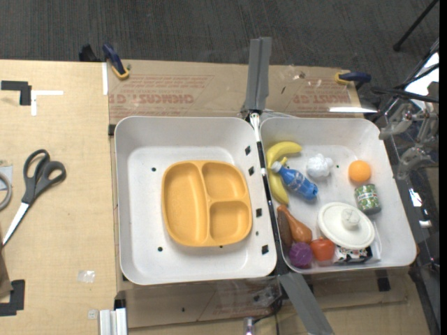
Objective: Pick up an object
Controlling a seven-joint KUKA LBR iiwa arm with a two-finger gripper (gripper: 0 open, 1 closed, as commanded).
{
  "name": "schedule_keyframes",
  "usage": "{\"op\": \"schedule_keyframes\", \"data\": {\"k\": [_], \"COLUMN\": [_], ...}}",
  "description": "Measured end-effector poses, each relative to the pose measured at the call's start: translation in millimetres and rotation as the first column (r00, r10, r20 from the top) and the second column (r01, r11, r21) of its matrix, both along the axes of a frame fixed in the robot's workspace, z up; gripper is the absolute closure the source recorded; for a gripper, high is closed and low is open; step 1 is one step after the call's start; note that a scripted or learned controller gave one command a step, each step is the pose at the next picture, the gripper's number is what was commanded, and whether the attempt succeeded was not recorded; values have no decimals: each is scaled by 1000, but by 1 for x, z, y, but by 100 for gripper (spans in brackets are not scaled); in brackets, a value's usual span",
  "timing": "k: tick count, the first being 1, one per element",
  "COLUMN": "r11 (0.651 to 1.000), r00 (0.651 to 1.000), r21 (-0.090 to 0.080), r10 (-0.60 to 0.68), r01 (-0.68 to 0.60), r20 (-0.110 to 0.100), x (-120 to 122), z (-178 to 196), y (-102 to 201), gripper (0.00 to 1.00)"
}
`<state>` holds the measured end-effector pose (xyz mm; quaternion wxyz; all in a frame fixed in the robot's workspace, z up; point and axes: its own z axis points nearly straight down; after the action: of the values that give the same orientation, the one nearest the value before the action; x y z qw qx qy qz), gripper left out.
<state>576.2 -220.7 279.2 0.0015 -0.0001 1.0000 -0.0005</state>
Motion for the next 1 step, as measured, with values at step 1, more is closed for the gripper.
{"op": "schedule_keyframes", "data": {"k": [1], "r11": [998], "r00": [998], "r21": [0], "r10": [-63], "r01": [63], "r20": [0], "x": [38], "z": [-126], "y": [27], "gripper": [0]}}
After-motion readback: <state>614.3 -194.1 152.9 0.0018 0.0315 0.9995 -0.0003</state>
